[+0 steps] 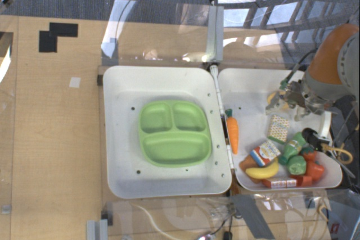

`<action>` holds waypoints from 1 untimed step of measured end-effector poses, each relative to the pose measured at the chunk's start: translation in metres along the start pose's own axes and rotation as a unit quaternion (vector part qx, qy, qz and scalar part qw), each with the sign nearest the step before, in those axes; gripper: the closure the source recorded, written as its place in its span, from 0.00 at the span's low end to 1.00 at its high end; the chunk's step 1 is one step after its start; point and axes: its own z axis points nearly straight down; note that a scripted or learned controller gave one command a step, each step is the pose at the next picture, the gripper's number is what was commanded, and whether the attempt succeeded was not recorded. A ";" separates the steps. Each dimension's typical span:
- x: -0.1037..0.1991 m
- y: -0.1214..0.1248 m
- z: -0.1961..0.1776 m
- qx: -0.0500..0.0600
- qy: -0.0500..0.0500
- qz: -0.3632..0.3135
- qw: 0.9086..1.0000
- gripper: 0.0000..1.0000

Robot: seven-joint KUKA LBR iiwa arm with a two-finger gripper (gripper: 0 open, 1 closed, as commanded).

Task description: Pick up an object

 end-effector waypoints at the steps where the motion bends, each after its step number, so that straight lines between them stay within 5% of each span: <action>1: 0.017 0.025 -0.037 0.001 0.000 0.093 0.996 0.00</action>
